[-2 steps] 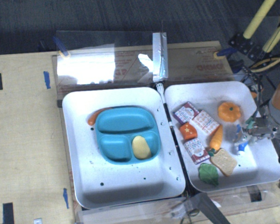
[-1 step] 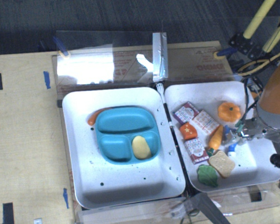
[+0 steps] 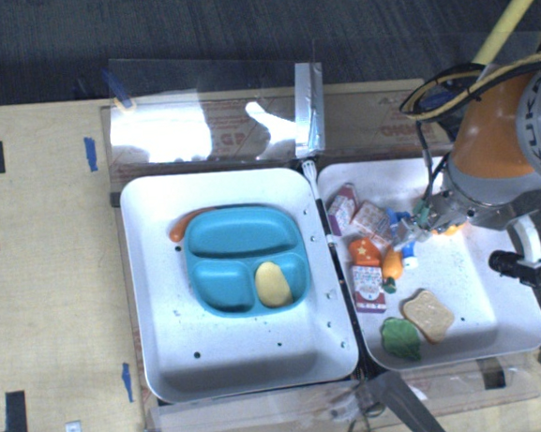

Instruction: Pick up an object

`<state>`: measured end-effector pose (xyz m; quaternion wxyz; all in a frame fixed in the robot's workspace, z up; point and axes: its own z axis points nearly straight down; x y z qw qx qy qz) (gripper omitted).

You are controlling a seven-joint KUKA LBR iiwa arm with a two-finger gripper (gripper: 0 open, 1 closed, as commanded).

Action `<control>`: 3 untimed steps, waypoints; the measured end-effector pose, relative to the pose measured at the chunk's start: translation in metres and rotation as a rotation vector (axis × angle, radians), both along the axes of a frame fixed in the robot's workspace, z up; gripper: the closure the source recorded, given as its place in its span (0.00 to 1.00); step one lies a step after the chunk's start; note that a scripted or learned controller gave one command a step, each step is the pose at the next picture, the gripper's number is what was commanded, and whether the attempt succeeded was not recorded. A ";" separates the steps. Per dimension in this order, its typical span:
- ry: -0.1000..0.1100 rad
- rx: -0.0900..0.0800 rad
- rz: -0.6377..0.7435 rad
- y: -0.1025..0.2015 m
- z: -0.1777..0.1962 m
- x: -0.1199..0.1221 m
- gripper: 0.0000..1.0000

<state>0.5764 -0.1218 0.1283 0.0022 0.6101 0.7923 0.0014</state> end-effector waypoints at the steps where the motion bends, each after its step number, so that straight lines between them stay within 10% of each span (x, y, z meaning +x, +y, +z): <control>1: -0.009 -0.003 -0.114 -0.003 -0.024 0.055 1.00; 2: -0.006 0.001 -0.232 0.018 0.078 0.086 1.00; 3: -0.006 -0.001 -0.230 0.019 0.087 0.086 1.00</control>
